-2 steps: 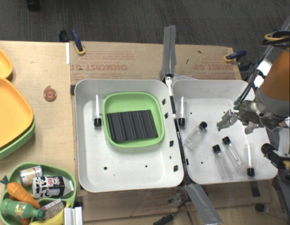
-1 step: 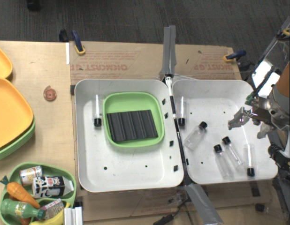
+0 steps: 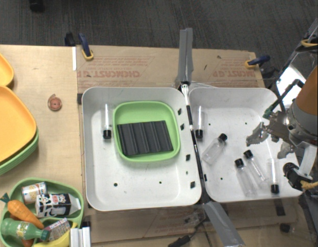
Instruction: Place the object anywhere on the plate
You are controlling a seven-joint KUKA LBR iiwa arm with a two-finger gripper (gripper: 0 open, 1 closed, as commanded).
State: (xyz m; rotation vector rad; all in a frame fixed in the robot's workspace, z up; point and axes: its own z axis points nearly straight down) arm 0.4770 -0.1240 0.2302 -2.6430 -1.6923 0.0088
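Camera view: clear black-capped vial [image 3: 214,149] lies tilted; claw [image 3: 269,139] state unclear.

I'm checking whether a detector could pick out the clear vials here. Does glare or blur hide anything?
Camera view: even lighting, soft shadows and sharp focus on both bins; the clear vials nearly vanish against the right bin, only black caps standing out; gripper slightly blurred; bright glare at right edge.

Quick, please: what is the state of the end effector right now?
End effector: open, holding nothing, above the right shallow white bin.
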